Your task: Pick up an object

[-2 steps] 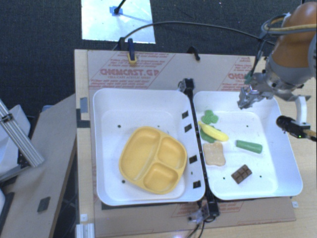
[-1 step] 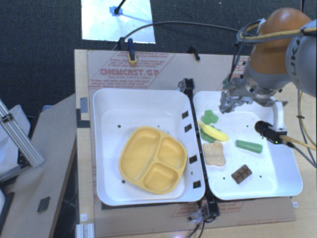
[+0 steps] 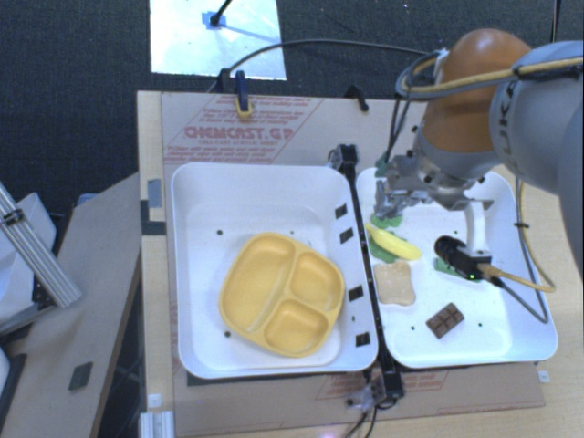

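The gripper [image 3: 394, 201] sits low in the right bin [image 3: 520, 336], over a green item [image 3: 387, 217] beside the banana [image 3: 393, 243]; I cannot tell its state. Nothing looks lifted yet (toast [image 3: 395, 284] and chocolate [image 3: 445, 320] lie flat), so the pick remains undone.

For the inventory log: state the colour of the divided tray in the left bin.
Yellow: the divided tray shows best in the camera view.
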Controlling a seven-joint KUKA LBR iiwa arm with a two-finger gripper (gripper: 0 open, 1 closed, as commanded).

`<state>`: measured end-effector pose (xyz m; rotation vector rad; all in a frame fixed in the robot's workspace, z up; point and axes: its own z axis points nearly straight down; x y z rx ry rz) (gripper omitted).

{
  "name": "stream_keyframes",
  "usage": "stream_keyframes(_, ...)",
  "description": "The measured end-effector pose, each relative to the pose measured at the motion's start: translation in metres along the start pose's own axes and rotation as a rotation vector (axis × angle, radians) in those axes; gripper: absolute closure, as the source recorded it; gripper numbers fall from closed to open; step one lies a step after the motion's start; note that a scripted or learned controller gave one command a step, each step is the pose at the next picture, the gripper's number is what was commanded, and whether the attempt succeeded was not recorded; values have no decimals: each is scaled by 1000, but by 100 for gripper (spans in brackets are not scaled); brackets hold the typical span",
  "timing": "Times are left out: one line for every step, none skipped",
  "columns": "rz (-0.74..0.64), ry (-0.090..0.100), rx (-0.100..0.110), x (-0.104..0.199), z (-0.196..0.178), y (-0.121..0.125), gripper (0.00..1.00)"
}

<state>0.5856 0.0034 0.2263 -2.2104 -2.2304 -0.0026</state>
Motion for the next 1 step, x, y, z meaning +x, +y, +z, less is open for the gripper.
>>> stream_keyframes(-2, 0, 1, 63, 3, -14, 100)
